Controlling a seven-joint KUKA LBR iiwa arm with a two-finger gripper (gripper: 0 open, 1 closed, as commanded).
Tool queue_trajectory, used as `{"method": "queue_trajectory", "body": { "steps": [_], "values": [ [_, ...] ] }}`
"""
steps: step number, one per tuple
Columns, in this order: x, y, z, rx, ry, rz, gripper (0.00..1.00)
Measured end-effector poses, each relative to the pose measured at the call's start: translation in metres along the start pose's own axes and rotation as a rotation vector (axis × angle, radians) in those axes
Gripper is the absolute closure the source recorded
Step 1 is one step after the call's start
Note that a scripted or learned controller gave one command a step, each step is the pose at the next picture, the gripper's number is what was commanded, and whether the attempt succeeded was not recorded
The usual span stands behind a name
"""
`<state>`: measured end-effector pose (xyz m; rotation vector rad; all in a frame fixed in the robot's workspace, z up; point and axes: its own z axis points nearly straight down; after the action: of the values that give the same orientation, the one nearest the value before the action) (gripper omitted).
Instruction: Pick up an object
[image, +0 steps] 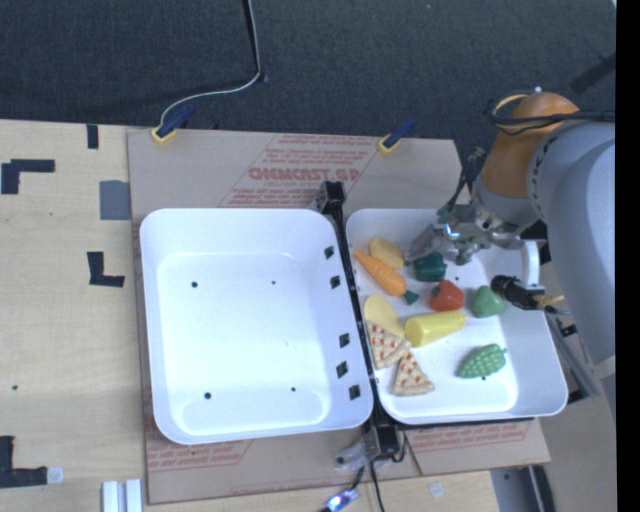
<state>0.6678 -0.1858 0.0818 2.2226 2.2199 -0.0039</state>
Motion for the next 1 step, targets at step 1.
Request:
{"method": "queue_trajectory", "body": {
  "steps": [1],
  "values": [
    [0.0027,0.0008,-0.0131,-0.002,0.000,-0.003,1.00]
  ]
}}
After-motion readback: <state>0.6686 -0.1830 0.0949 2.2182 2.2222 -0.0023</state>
